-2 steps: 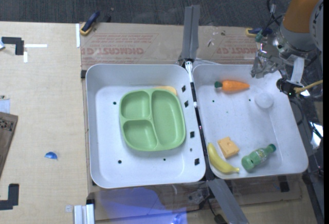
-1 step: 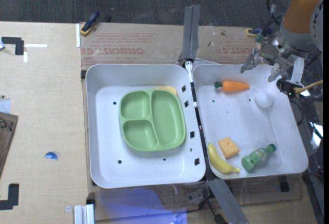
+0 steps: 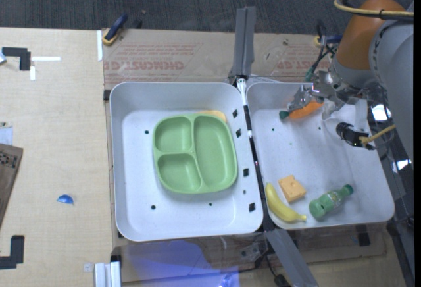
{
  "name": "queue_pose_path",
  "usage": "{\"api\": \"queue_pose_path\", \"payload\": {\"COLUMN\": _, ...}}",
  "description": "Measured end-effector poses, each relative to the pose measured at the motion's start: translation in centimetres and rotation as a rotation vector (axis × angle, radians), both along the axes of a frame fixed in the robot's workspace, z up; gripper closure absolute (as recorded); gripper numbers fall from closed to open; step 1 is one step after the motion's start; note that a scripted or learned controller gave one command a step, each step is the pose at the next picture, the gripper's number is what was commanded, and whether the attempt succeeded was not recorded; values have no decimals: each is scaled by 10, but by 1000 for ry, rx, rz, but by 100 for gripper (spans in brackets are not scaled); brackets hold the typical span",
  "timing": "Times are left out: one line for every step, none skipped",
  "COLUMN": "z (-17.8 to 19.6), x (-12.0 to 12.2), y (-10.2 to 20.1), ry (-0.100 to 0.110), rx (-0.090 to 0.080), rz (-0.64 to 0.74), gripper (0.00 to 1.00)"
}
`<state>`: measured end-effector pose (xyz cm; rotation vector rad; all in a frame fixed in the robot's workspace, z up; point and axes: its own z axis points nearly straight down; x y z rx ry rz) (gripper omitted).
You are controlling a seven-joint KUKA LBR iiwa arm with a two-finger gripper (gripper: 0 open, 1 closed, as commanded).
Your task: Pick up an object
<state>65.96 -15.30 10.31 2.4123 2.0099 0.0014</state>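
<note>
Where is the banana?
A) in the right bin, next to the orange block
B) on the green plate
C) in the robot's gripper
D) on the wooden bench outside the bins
A: the banana lies near the front edge of the right bin, just left of the orange block, away from the green plate in the left bin.

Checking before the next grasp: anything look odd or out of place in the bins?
A yellow thing is tucked under the green divided plate in the left bin, mostly hidden. The carrot sits at the tool.
</note>
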Motion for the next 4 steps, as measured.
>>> {"api": "queue_pose_path", "payload": {"z": 8, "x": -3, "y": -1, "ry": 15, "rx": 1, "rz": -1, "gripper": 100}}
{"api": "queue_pose_path", "payload": {"z": 125, "x": -2, "y": 67, "ry": 3, "rx": 0, "rz": 74, "gripper": 100}}
{"api": "queue_pose_path", "payload": {"z": 134, "x": -66, "y": 2, "ry": 4, "rx": -1, "rz": 171, "gripper": 100}}
{"api": "queue_pose_path", "payload": {"z": 143, "x": -66, "y": 1, "ry": 4, "rx": -1, "rz": 169, "gripper": 100}}
